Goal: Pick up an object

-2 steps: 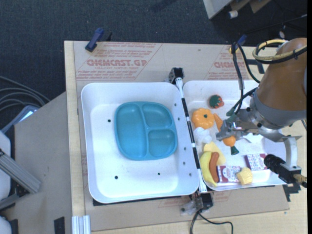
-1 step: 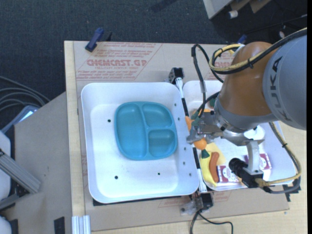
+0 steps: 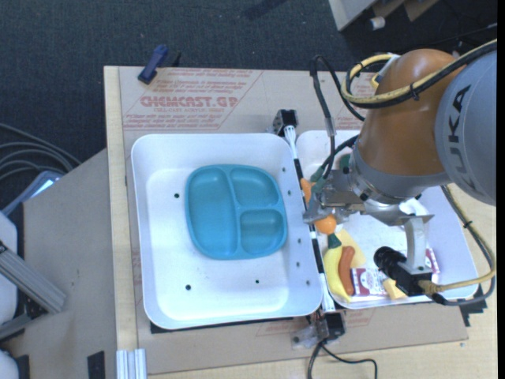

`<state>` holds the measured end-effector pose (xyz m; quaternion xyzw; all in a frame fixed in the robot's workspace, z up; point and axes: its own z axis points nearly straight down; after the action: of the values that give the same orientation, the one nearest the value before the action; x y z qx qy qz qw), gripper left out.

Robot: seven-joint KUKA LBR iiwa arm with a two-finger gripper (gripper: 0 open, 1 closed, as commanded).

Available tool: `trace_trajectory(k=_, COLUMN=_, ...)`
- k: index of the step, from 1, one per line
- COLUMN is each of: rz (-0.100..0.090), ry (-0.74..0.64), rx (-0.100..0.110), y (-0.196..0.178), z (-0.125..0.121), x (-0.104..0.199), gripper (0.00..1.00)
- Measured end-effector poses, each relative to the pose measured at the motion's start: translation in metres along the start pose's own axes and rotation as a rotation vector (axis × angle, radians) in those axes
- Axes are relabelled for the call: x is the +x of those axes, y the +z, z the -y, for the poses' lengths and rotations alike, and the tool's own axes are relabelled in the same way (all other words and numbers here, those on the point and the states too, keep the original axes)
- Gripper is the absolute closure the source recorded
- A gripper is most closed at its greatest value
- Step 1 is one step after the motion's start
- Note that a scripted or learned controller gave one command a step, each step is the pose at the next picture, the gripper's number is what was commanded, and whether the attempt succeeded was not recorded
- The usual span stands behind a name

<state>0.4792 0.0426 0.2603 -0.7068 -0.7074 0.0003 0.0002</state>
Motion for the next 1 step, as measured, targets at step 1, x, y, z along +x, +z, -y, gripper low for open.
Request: trace_trajectory(k=1, rz=0.0, ry=0.0, rx=-0.001, y=-0.0076, z=0.0, x=0.0058, gripper=1.0)
